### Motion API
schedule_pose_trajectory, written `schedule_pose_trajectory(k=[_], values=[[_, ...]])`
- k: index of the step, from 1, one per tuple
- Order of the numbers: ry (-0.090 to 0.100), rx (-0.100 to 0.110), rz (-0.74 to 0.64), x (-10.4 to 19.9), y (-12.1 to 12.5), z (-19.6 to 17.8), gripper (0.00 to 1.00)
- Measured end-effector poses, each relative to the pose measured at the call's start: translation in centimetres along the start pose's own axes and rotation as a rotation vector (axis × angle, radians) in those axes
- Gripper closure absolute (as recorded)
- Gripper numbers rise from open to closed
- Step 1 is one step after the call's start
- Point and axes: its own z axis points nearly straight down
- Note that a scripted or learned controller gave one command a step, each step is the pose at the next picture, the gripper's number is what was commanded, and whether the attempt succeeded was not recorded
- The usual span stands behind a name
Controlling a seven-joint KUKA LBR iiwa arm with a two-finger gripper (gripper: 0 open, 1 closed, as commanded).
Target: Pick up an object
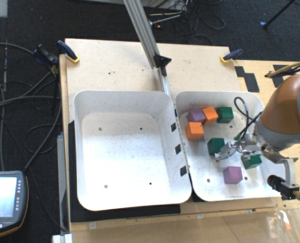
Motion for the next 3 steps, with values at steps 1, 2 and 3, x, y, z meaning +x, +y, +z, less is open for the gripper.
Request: schedule_pose_trajectory(k=[1, 2, 3], values=[[-0.001, -0.004, -0.001, 0.0, 0.0, 3.4, 0.0], [-0.001, -0.009, -0.001, 0.0, 0.1, 2.2, 1.0], [-0.003, -0.013, -0.005, 0.5, 0.5, -4.0, 1.0]])
